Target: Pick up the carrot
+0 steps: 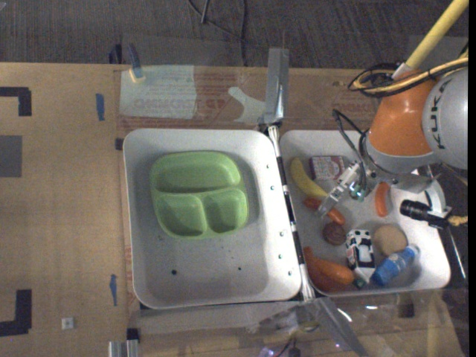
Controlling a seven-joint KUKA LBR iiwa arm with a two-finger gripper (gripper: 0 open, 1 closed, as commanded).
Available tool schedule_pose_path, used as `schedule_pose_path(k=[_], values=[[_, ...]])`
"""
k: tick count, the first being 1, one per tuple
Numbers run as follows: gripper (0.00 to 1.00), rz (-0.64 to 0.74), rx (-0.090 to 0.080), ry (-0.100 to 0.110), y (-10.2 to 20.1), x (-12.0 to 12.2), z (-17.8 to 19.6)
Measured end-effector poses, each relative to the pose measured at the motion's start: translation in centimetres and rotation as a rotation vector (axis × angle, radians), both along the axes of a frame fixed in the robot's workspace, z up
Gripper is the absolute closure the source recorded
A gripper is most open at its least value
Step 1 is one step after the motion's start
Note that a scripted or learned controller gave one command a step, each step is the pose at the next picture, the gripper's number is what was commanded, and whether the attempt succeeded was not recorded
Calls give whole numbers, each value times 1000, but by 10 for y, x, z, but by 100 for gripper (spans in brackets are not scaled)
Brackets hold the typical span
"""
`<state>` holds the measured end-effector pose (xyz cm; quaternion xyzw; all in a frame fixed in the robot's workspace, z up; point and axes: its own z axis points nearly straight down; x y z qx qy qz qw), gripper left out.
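You are looking down on two white bins side by side; the left bin holds a green divided plate, and the right bin is crowded with small items. The arm reaches in from the right, and its gripper hangs over the upper middle of the right bin, just beside a banana; whether it is released or clenched cannot be told from here, and nothing is visibly grasped.

The carrot lies on its side in the near left corner of the right bin, against the wall, well apart from the gripper; a cow-patterned toy and a blue bottle sit just to its right, and a brown round item lies just above it.

It looks like a light, stiff toy with a smooth, likely slippery skin; you would probably grip best across the thick middle, squeezing its narrow width, since the taper could slide out and the wall crowds one side.
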<state>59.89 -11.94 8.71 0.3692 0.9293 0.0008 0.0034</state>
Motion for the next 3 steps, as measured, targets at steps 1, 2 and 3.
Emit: schedule_pose_path(k=[1,2,3], values=[[100,-2,-1,-10,-1,2,13],[100,-4,-2,-17,-2,4,24],[100,-129,2,5,66,-59,98]])
